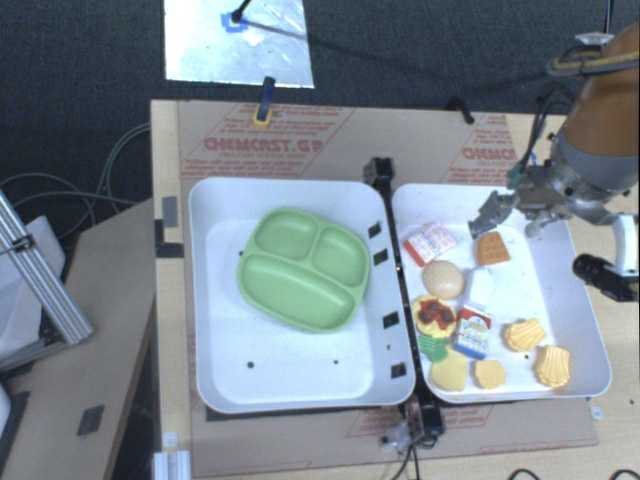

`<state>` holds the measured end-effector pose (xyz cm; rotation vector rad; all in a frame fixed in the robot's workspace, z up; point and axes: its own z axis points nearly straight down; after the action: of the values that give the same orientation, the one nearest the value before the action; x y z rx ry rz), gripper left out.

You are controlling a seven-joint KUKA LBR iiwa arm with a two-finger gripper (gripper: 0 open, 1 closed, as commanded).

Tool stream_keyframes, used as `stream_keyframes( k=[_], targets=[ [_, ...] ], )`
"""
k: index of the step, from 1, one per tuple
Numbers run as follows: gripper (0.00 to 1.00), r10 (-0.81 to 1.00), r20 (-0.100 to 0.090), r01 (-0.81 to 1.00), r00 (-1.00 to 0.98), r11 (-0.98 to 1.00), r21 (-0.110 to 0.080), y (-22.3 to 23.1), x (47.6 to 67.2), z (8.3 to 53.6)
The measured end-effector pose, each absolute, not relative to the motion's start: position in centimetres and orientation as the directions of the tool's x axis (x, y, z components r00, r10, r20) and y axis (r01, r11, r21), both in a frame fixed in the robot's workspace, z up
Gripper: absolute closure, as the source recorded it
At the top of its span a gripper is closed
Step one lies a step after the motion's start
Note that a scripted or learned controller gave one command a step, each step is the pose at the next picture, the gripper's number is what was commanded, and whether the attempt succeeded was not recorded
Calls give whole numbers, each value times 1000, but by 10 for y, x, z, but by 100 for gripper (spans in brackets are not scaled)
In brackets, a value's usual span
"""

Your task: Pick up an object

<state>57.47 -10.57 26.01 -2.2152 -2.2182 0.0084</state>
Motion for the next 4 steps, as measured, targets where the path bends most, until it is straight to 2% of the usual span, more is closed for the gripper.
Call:
stream_keyframes(
  k=[1, 3, 4],
  targets=[
    [0, 1000, 0, 1000, -3, 3, 2, -106, 577, 265],
    [0, 1000, 1, 1000, -1, 1, -3, -110, 573, 163],
    [0, 1000, -9, 1000, 0, 0, 15, -116, 579, 108]
  ],
)
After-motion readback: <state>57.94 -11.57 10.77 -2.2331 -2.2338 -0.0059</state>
